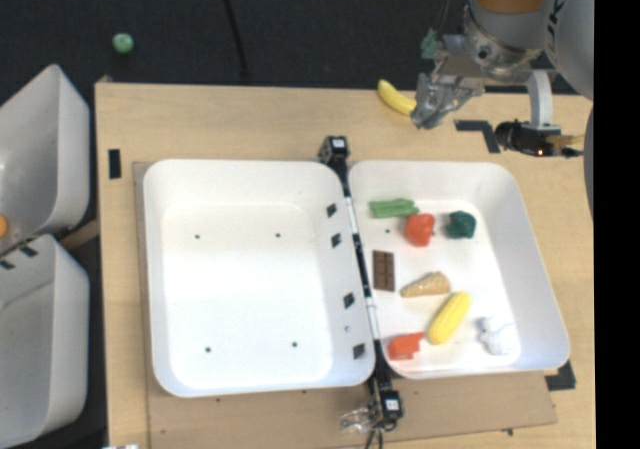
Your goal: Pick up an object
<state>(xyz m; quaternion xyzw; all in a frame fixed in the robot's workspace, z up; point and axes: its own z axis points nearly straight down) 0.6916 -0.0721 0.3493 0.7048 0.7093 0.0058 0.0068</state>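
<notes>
The objects to pick lie in the right bin point(535, 267): a green piece point(392, 207), a red one point(420, 228), a dark green one point(460, 225), a brown bar point(383, 270), a tan wedge point(427, 285), a yellow corn point(449, 318), a small red piece point(405, 345) and a white thing point(493, 336). The left bin point(240, 277) stands beside it. All of these lie nearer to me than the gripper point(432, 107), which hangs beyond the bin's far rim, just beside a yellow banana point(395, 97) on the bench point(200, 117). The corn's long axis runs slanted. I cannot tell how the tool stands, and I see nothing held in it.
</notes>
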